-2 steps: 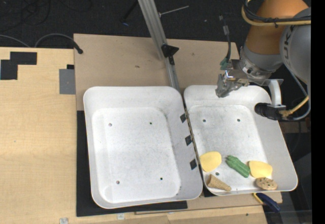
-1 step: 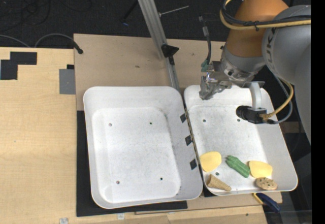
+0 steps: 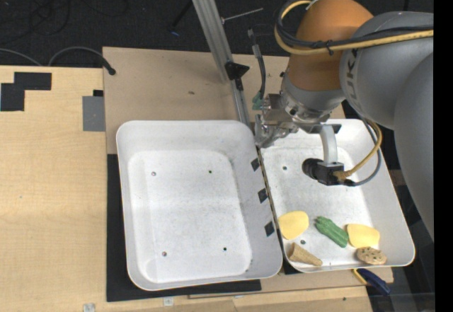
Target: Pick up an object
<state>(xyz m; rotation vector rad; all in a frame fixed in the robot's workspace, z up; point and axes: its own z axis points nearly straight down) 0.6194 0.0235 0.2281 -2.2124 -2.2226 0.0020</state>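
Observation:
Several small items lie along the near edge of the right bin [image 3: 368,162]: a yellow lump [image 3: 293,223], a green pickle-like piece [image 3: 331,230], a second yellow piece [image 3: 362,235], a tan cone [image 3: 304,255] and a brown round cookie [image 3: 371,255]. My gripper [image 3: 267,130] hangs below the orange-banded wrist at the bin's far left corner, close to the divider between the bins. It is well away from the items, and I see nothing held in it.
The left bin [image 3: 141,141] lies beside the right one, their rims meeting at black clips [image 3: 262,194]. A slanted aluminium rail [image 3: 212,27] rises behind the gripper. A black cable fitting [image 3: 323,170] hangs from the arm over the right bin.

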